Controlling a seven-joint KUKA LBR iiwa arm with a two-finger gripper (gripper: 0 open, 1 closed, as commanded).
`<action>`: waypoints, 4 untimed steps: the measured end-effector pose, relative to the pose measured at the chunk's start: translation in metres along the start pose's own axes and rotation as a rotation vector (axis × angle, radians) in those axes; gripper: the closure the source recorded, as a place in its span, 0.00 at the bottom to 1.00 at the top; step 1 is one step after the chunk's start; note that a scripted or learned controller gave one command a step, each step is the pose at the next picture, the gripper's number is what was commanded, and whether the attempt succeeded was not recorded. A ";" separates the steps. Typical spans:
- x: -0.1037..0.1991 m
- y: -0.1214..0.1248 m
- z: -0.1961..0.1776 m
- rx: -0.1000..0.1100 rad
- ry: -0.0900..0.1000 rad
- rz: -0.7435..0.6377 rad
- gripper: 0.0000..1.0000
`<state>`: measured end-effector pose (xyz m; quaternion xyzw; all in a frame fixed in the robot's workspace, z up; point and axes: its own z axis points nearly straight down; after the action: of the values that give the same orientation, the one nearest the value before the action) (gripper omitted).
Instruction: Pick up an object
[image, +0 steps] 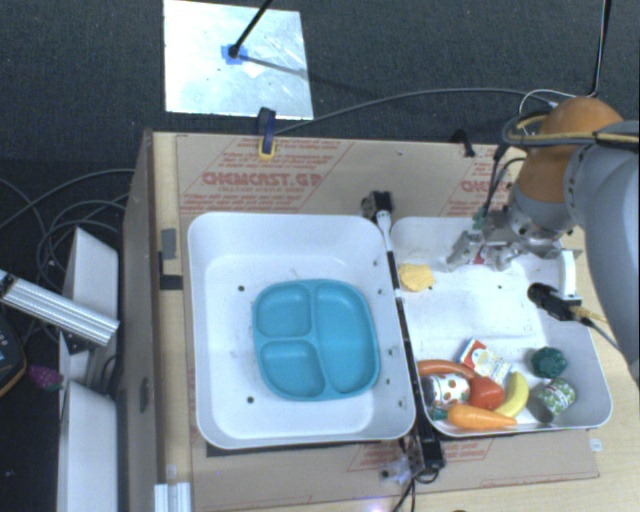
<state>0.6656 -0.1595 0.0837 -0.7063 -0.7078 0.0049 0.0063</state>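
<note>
Gripper (478, 250) hangs low in the right bin (600, 395), fingers apart and holding nothing, just right of the yellow lump (416, 277), so you're at the approach step: shift toward the lump, drop over it, then close and lift.

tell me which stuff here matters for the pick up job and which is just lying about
For the job:
gripper, over the right bin
yellow piece nearest it
toy food pile: banana, carrot, tomato, green ball

Just lying about:
blue divided plate in the left bin
foil sheet
cables
</note>
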 end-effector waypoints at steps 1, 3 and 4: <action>-0.006 0.000 0.000 0.001 0.004 0.002 0.00; -0.025 -0.007 0.001 -0.004 0.004 0.001 0.00; -0.041 -0.001 0.003 0.003 0.006 0.002 0.00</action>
<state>0.6648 -0.2001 0.0808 -0.7071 -0.7070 0.0037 0.0093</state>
